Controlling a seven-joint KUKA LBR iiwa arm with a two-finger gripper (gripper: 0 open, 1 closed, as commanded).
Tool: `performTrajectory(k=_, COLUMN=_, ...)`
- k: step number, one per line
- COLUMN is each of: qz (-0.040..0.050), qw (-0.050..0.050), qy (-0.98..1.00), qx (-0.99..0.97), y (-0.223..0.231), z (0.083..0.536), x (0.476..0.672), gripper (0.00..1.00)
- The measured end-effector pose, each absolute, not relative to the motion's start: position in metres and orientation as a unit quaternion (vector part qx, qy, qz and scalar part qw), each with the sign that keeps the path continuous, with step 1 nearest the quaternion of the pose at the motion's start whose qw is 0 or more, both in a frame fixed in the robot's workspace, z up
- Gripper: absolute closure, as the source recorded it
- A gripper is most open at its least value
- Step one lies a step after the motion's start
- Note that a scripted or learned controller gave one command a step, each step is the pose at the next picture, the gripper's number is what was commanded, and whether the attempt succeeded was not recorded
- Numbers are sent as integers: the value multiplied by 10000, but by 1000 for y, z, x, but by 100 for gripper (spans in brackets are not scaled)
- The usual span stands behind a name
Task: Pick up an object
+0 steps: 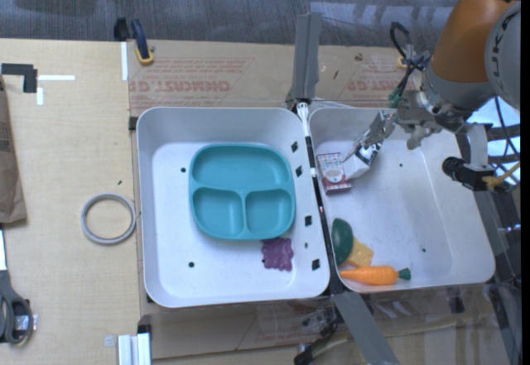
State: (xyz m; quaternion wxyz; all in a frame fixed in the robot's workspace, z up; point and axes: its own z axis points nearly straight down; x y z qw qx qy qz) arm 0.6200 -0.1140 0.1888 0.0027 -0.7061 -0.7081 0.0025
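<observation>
**benchwatcher:** So where's the gripper [368,148] relative to anything grabbable? Looks like it hangs in the right bin [447,214], up by the back-left corner.

**kuka_fan:** Yeah, and the closest thing is that small red-and-white carton [332,170], lying just below-left of the fingertips, right against the divider wall. Its long axis runs roughly front-to-back along that wall. Can't tell whether the gripper is spread or closed; nothing is visibly pinched though.

**benchwatcher:** What about the carrot [371,275]?

**kuka_fan:** Well apart, down at the front edge beside the green and yellow pieces [348,241]. The teal tray [243,190] and purple thing [278,253] sit in the left bin [161,189]. I'd guess the carton is the target, a short move down-left.
</observation>
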Motion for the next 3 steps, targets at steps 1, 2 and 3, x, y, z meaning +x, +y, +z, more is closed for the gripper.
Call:
performTrajectory(k=1, qz=-20, qw=-29, qy=-7681, qx=-6403, y=-111, z=95, x=619, gripper=0)
performTrajectory(k=2, qz=9, qw=11, qy=-7867, qx=-6174, y=-120, z=111, x=622, gripper=0)
performTrajectory(k=3, qz=3, qw=14, qy=-8319, qx=-5549, y=-141, z=90, x=607, gripper=0)
